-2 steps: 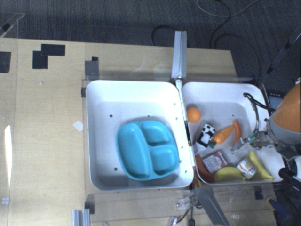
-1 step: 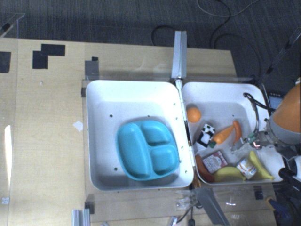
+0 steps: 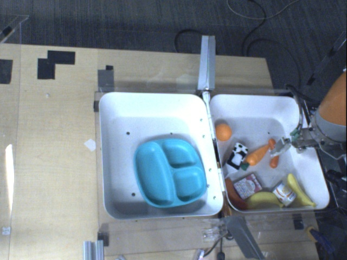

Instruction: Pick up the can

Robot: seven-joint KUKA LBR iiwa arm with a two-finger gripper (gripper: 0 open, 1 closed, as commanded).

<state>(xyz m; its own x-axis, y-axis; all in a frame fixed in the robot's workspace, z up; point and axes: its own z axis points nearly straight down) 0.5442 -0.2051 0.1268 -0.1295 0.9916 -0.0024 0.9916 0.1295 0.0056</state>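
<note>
End effector (image 3: 283, 144) low over right bin (image 3: 255, 110), beside carrot (image 3: 257, 154), finger spacing unclear, can (image 3: 284, 194) apart

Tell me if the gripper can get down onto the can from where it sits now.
Probably yes. The can lies open from above, but bananas press close on both sides, so the gripper, hovering by the carrot, has little finger room.

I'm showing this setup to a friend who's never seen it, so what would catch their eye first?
Probably the blue tray, large and bright, lying in the left bin. Next, the clutter in the right bin: an orange, a carrot, bananas and a can lying near its front edge. The end effector reaches in from the right, just above the carrot's tip.
</note>
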